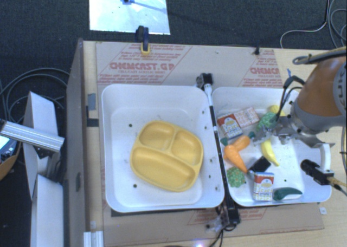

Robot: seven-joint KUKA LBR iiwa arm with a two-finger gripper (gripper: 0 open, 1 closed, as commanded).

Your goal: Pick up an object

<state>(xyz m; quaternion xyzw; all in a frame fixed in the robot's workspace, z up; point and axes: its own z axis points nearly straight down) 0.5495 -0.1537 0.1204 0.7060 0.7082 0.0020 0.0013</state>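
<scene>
From the overhead camera, I see the arm [320, 97] over the right bin [309, 197], at its 2 o'clock. The gripper [282, 131] hangs by the banana [269, 152] and carrot [235, 155]; I cannot tell its state.

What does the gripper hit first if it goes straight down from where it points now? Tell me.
Most likely the yellow banana, which lies in the right bin just below the gripper. The green leafy piece is close beside it. Depth is hard to judge from this slanted view, so it is a guess.
</scene>
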